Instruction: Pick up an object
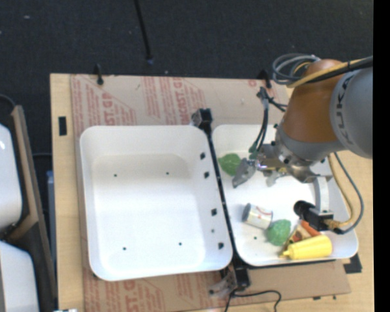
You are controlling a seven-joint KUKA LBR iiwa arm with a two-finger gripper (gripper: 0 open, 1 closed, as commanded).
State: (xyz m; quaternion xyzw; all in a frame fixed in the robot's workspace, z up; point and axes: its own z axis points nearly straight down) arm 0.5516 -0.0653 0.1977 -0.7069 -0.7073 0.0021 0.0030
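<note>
The right bin (244,135) holds two green lumps (230,164) (279,231), a small cylinder (257,215), a yellow piece (310,247) and an orange bit (309,229). The tool (255,171) hangs spread open over it, gripping nothing. The left bin (91,142) sits alongside on the cardboard-covered surface (136,99); the floor (65,25) is dark.

A robotics lab: a grey-and-orange robot arm (322,112) at right, two white bins (149,200) on a cardboard-covered counter (136,99), loose cables (142,25) above.
</note>
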